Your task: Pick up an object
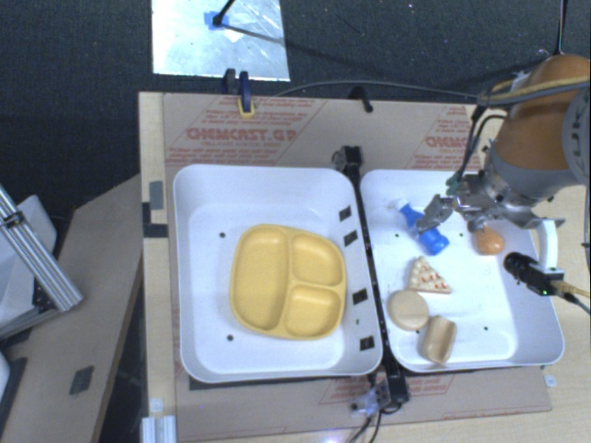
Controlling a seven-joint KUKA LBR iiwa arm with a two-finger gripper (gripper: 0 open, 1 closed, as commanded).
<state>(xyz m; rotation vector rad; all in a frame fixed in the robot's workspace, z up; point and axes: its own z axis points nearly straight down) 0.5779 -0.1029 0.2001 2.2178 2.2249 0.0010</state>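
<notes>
The gripper [436, 213] is seen over the right bin [526, 340], near the far side of it. It cannot be told if the gripper is open or closed. A blue toy [429, 240] is found right at the tip of the gripper, so close that the 2 look like they touch. No hold on the toy can be seen. A small orange lump [488, 242] is seen near the gripper, on the side where the arm comes in. A little closer to the camera than the gripper, a food wedge [430, 278] shaped like a pizza slice is laid flat. Past the wedge, a tan disc [407, 309] is seen, and a tan roll [438, 339] is laid just beside it. Well apart from the gripper, across the wall between the 2 bins, the left bin [199, 247] is seen. A yellow plate [286, 280] with 3 parts is laid in it.
</notes>
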